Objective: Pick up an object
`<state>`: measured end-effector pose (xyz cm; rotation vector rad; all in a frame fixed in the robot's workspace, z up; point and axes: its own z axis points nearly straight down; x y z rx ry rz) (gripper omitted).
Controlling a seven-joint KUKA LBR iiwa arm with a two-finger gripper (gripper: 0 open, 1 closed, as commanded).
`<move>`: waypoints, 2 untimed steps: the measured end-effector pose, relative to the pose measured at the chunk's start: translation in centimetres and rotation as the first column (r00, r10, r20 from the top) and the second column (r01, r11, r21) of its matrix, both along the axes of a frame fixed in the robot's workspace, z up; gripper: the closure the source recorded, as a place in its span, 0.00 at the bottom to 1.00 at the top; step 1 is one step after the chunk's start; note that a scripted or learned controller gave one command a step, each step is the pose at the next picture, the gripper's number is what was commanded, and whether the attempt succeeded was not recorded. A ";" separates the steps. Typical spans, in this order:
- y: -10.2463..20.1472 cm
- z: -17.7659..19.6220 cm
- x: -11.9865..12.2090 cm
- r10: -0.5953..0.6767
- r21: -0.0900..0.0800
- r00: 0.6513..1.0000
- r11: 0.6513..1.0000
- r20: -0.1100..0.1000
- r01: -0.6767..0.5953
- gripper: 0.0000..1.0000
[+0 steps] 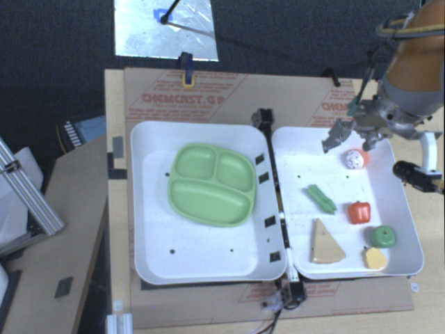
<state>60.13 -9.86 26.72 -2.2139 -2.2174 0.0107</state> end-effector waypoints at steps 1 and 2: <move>0.0 0.7 0.2 0.002 -0.001 1.000 1.000 0.012 -0.002 0.00; 1.0 -4.3 0.7 0.004 -0.001 1.000 1.000 0.011 -0.004 0.00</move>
